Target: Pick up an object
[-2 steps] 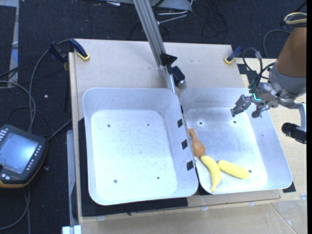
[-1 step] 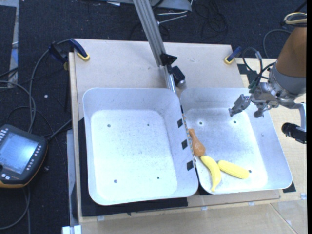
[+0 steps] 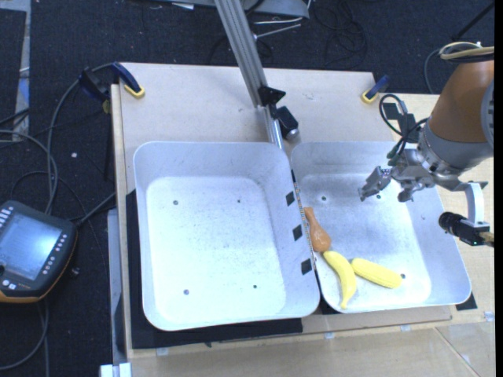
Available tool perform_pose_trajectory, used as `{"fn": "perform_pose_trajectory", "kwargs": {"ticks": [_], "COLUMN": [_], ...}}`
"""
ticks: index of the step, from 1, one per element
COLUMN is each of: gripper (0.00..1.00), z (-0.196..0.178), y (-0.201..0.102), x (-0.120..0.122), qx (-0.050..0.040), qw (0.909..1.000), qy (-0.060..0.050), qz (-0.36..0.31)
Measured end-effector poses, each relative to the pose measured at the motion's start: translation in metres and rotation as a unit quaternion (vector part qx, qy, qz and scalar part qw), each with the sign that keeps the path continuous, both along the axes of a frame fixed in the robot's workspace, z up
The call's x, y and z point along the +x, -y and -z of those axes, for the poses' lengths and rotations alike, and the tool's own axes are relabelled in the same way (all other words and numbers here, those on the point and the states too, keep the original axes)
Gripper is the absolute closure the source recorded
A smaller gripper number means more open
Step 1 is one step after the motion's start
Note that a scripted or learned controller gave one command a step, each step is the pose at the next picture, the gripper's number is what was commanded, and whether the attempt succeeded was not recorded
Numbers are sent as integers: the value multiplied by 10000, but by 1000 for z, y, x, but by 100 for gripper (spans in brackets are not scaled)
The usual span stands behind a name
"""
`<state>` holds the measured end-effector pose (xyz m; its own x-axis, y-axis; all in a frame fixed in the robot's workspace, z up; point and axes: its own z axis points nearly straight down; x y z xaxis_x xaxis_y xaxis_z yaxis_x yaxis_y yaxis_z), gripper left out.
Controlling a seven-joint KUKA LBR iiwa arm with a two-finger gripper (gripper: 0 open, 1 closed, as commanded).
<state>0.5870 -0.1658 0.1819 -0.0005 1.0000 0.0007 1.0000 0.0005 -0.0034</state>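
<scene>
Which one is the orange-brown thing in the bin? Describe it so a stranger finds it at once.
Start at the right bin, the one the arm reaches over. Along its left wall, by the divider between the bins, lies a small orange-brown spoon-shaped object, just above two bananas. The curved banana and the straighter banana are bright yellow; this one is duller, thinner and sits nearest the divider.
</scene>
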Motion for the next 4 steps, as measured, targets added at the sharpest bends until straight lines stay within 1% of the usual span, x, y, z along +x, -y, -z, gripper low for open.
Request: {"fn": "perform_pose_trajectory", "kwargs": {"ticks": [2, 3, 4], "gripper": [0, 100, 100], "z": [89, 76, 30], "y": [0, 1, -2], "x": [-4, -2, -9], "qx": [0, -5, -8], "qw": [10000, 10000, 10000], "qy": [-2, 18, 36], "qz": [2, 3, 1]}}
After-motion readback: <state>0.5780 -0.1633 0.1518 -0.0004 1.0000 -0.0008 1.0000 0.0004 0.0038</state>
